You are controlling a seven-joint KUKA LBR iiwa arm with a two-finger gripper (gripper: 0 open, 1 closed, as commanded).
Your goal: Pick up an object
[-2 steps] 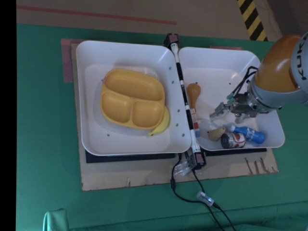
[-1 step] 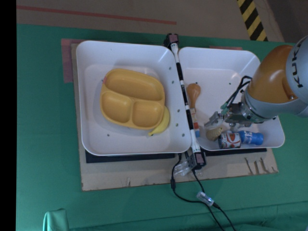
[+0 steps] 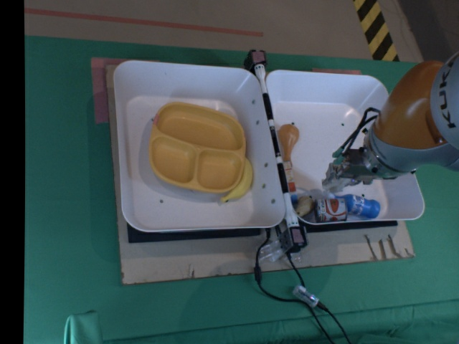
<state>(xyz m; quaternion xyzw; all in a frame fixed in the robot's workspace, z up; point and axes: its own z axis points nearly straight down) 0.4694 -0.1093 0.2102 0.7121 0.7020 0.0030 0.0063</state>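
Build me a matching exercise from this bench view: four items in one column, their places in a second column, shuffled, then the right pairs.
Items:
1. yellow divided tray
2. banana
3. bottle
4. gripper

Places:
A. lying along the right bin's near wall
B. just above the bottle
C. against the tray's near-right edge
D. middle of the left bin

Pairs: 1-D, 2-C, 3-A, 4-B

arm: grey, orange band above wrist, reaches in from the right | wrist: bent downward | gripper (image 3: pixel 338 179): low, pointing toward lower left
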